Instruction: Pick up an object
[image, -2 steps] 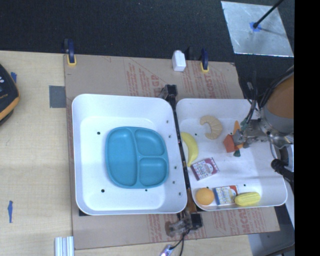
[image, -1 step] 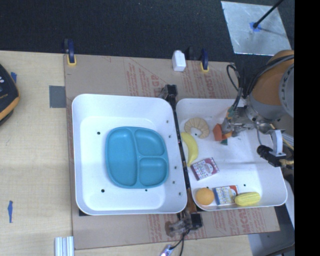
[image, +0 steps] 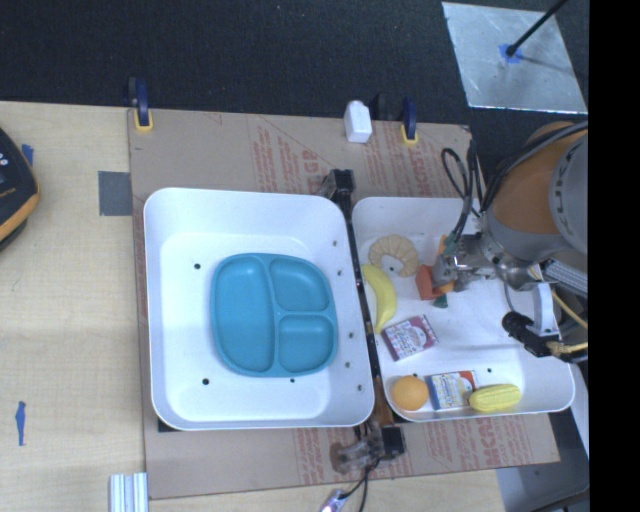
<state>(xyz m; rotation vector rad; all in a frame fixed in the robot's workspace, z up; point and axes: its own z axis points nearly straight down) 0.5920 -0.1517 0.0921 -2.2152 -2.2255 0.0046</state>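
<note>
Hand (image: 447, 268) near right bin's (image: 560, 395) far edge

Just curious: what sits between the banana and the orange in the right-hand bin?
In the camera view, a small red-and-white packet lies between the banana above and the orange below, a little to the right of the line between them.

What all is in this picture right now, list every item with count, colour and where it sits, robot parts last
bins: 2, white, side by side on the bench
divided plate: 1, blue, middle of the left bin
banana: 1, yellow, left edge of the right bin
ring-shaped pastry: 1, tan, upper right bin
small packet: 1, red and white, centre right bin
orange: 1, orange, lower right bin
carton: 1, white and multicoloured, beside the orange
corn cob: 1, yellow, lower right bin
orange-red item: 1, at the gripper tip
gripper: 1, grey, over the right bin
arm: 1, grey with orange band, right side
</note>
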